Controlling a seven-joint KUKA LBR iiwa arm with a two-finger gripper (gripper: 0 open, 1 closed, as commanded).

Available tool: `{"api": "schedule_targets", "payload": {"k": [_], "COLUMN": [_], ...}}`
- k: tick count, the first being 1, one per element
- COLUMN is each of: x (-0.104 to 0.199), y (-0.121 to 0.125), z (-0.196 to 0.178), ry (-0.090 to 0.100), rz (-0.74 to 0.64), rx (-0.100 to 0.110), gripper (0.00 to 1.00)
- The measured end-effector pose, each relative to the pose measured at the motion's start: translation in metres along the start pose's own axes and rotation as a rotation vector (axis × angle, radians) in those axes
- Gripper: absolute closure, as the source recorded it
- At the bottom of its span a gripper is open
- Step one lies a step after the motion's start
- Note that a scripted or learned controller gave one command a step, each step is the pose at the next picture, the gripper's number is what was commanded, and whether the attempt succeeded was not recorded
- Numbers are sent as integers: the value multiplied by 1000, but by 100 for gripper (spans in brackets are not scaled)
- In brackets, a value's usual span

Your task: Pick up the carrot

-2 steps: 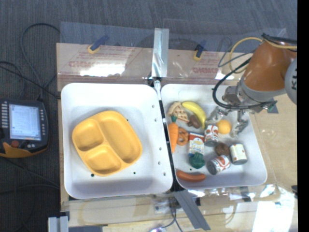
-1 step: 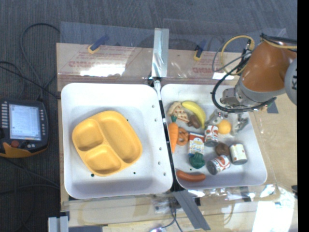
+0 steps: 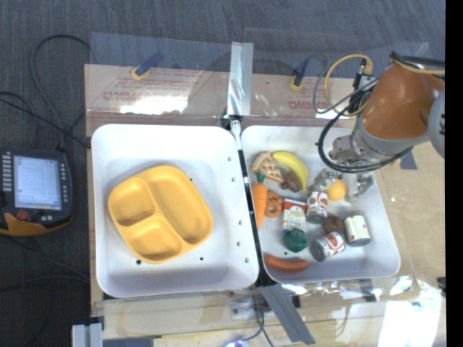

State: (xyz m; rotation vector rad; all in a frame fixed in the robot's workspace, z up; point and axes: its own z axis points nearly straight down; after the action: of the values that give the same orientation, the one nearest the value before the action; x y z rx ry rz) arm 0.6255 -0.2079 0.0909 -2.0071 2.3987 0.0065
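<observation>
The carrot point(image 3: 259, 202) is lying lengthwise against the right bin's point(image 3: 387, 226) left wall, well apart from the end effector point(image 3: 340, 186), which is hovering spread open and holding nothing above a small yellow fruit point(image 3: 336, 190) amid the cans.

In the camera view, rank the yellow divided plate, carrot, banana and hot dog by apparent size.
1. yellow divided plate, by far
2. carrot
3. banana and hot dog: these two look too alike to rank.
</observation>
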Motion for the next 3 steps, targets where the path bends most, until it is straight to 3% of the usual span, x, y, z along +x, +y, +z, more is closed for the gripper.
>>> {"api": "schedule_targets", "payload": {"k": [1,2,3], "x": [6,5,12], "y": [-2,-2,20], "z": [-12,-21,-4], "ry": [4,2,7], "rz": [7,10,-295], "rx": [12,13,7], "gripper": [100,100,100]}}
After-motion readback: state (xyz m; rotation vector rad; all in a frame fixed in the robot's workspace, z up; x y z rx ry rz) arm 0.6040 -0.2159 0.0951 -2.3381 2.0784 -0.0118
